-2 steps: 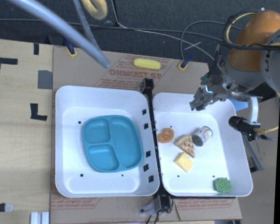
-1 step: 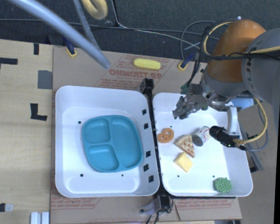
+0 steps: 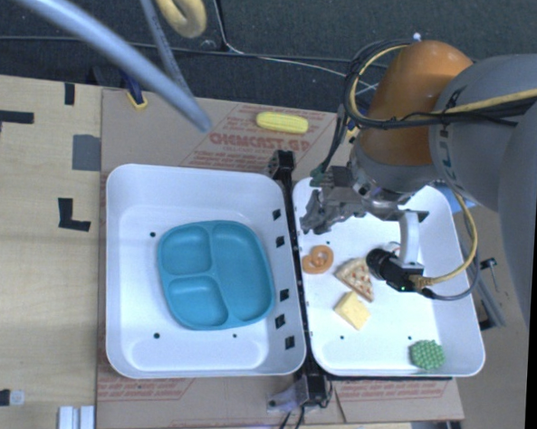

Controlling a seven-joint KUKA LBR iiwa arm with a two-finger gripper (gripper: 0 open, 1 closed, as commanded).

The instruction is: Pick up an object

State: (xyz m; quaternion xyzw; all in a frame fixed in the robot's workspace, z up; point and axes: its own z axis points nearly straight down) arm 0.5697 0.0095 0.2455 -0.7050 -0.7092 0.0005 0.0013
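1. Over the right bin (image 3: 460, 266), near its left wall, the claw (image 3: 318, 217) hangs just above the pretzel (image 3: 317, 259); whether it is spread or pressed together, I cannot tell, and nothing shows pinched in it
2. Pretzel, pizza slice (image 3: 357, 278) and cheese wedge (image 3: 353, 310) lie close together, so a drop slightly off could nudge one into another instead of gripping any
3. Flat pieces may slip out, since little stands up to pinch
4. Descending so near the wall risks a finger catching the rim between the bins
5. Green ball (image 3: 427, 354) sits well apart in the near corner; it looks likely to roll if bumped
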